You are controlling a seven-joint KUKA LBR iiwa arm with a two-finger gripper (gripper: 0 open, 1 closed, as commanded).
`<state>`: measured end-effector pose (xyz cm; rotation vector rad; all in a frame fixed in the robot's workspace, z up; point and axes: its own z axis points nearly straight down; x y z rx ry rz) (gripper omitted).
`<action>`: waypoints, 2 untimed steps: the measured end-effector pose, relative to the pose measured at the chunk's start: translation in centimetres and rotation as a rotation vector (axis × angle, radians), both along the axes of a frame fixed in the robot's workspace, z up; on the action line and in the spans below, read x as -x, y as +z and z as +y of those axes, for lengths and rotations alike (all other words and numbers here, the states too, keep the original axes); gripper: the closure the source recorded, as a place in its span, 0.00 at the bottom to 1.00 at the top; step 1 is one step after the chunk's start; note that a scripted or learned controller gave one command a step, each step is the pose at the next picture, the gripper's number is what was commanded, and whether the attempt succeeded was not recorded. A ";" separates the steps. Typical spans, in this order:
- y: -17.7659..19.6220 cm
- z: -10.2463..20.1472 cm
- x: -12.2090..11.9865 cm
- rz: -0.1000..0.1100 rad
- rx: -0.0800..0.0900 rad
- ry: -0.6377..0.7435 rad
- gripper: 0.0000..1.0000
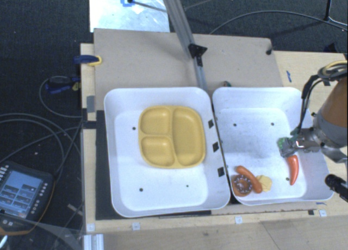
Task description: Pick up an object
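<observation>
right white bin (255,99): slim orange-red chili pepper (293,169), tapered, hanging from fingers (289,148) clamped on green stem end.

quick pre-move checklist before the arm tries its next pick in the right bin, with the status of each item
1. Target in view: ok. A red chili pepper lies in the right bin, just below the gripper.
2. Gripper over the right bin: ok, near its right wall.
3. Chili pepper between the fingers: cannot tell; the gripper's tip meets the pepper's top end, but no grasp is visible.
4. Other items apart from the pepper: ok. The sausage, donut and pale chip sit clustered at the front wall.
5. Left bin contents out of the way: ok. The yellow divided plate lies inside it.
</observation>
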<state>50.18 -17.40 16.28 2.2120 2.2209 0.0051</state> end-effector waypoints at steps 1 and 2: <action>5.6 0.6 0.6 -0.001 -0.001 0.002 1.00; 10.1 0.5 0.3 -0.001 0.000 0.002 1.00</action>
